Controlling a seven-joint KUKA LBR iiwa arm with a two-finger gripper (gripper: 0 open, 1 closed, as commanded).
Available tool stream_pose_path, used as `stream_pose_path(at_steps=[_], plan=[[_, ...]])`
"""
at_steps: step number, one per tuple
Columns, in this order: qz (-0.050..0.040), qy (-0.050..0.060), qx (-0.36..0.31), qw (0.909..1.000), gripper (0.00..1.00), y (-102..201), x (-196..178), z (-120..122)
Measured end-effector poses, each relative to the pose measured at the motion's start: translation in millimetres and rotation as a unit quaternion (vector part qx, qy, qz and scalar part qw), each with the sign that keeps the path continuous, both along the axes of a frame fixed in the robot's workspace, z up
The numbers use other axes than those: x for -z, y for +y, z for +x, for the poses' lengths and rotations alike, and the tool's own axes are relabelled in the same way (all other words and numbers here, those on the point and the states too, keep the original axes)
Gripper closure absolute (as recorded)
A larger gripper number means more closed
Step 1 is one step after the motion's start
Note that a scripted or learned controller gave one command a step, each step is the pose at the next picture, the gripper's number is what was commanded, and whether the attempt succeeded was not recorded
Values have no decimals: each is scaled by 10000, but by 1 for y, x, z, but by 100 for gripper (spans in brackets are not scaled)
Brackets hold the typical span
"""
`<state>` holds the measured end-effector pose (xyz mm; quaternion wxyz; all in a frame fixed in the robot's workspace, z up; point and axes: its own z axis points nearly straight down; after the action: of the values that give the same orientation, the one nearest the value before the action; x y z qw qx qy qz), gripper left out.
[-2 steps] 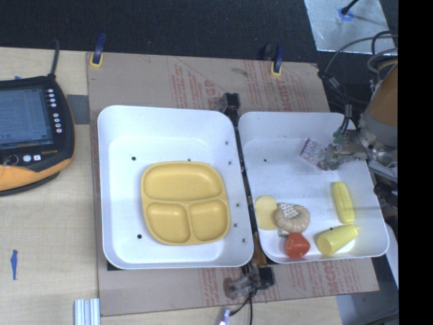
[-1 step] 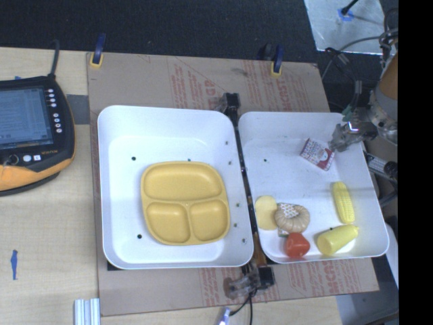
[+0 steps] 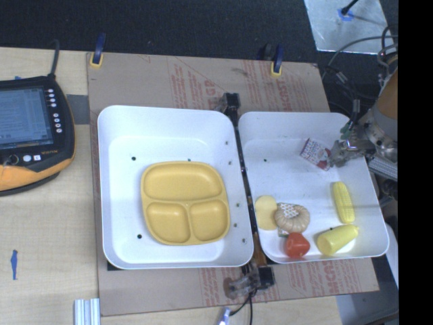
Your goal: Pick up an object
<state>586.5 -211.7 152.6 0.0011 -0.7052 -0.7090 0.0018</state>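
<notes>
A pale wooden bench (image 3: 47,249) fills the lower part, with a brown cardboard sheet (image 3: 203,80) clamped over its middle by blue clips (image 3: 99,49) toward 12 o'clock. Dark carpet (image 3: 169,9) runs along the top. A handheld screen (image 3: 30,137) lies at 9 o'clock.

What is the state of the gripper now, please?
Gripper: low over the right bin, beside the small packet; open or shut cannot be told, and no object is visibly held.
</notes>
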Motion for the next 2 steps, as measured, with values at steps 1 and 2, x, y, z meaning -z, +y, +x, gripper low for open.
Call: stream_pose_path(at_steps=[1, 2], plan=[[8, -4, 10, 10000, 100, 0, -43, -45], [-2, -5, -1, 10000, 100, 0, -5, -5]])
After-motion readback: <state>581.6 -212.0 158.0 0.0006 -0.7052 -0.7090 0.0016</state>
